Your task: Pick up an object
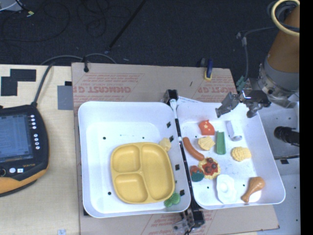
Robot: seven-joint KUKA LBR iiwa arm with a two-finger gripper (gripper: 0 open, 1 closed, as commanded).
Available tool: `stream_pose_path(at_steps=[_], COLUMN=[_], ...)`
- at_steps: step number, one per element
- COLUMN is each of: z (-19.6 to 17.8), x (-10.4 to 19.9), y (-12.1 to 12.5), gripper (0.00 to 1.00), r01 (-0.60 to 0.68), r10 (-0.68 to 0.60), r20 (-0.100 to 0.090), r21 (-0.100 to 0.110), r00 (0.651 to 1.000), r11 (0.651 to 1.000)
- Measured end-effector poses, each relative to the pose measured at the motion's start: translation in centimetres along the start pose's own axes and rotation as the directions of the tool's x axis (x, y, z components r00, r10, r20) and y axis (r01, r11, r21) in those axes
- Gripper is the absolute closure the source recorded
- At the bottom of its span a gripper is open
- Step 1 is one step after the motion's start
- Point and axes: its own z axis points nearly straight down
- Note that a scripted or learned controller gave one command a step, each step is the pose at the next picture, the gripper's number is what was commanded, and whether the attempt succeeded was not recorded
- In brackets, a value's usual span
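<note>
My gripper [239,106] hangs above the far edge of the right bin [274,180], its two dark fingers spread apart and nothing between them. Below it in that bin lie toy foods: a red piece [207,128], a green stick [220,143], a small grey cylinder [231,130], a sausage [192,148], a yellow corn piece [240,153], a pale yellow piece [206,143], a small pizza-like piece [211,167], a fried egg [226,187] and a chicken drumstick [253,187].
The left bin [95,131] holds a yellow divided plate [142,173], with a small green piece [172,200] at its near corner. A tablet controller [19,143] lies at the far left. Both bins rest on a cardboard sheet [146,82].
</note>
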Motion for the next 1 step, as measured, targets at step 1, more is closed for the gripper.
stream_pose_path(at_steps=[1], z=[-14.91], x=[-4.81], y=[1.78], gripper=[0.00], r01=[-0.013], r10=[0.013], r20=[0.008], r21=[-0.007], r00=[1.000], r11=[1.000])
